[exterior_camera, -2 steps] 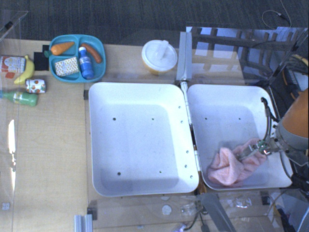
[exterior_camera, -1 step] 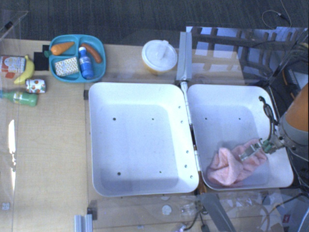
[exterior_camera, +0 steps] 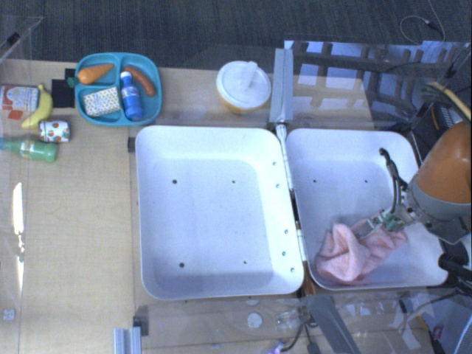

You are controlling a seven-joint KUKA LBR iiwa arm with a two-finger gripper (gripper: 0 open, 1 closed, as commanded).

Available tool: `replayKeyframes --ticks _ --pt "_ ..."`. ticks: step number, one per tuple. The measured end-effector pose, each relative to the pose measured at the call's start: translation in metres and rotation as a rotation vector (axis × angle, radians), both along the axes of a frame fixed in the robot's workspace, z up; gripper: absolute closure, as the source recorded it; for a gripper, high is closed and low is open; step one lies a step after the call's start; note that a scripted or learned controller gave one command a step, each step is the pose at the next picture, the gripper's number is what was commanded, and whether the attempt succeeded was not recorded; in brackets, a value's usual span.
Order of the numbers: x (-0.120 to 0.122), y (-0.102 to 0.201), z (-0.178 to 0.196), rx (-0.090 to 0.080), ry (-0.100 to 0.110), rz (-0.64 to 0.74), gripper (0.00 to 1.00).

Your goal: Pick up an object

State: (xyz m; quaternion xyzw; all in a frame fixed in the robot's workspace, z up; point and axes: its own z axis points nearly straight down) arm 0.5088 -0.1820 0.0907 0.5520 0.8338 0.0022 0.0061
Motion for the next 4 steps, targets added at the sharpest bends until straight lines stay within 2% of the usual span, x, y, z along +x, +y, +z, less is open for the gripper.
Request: replayKeyframes --ticks 1,2,3,4 --pt "-0.003 0.069 0.001 0.001 -0.008 -0.063 0.0" --pt "-0.02 0.022 0.066 0.004 0.01 -0.111 0.0" --pt "0.01 0.029 0.0 0.001 -0.001 0.013 0.0" --pt "0.013 0.03 0.012 0.0 -0.007 0.015 1.0"
